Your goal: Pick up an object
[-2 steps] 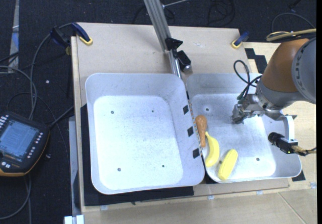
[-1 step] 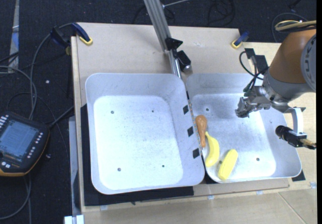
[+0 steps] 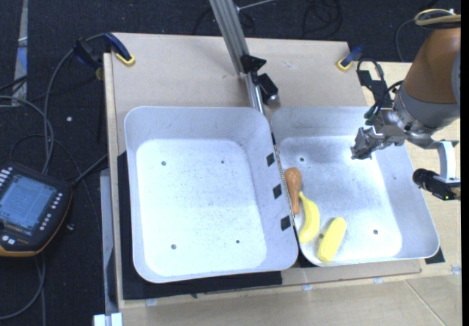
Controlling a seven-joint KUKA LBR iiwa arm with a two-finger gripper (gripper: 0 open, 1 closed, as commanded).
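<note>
Arm: the gripper point(image 3: 361, 147) hangs over the upper part of the right bin point(image 3: 410, 193), apart from the objects.
Jaws: too small and dark to tell how they stand — nothing visible between them.
Objects: an orange carrot-like piece point(image 3: 294, 185), a banana point(image 3: 311, 219) and a yellow block point(image 3: 332, 238) cluster at that bin's lower-left.
Handling: likely light, smooth toys — take the block across its narrow middle.
Left bin point(image 3: 146, 130): on the bench point(image 3: 190, 68).

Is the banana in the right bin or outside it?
In. The banana lies on the right bin's floor near its left wall.

Orange-banded grey arm point(image 3: 432, 75), seemingly dark-cabled.
</note>
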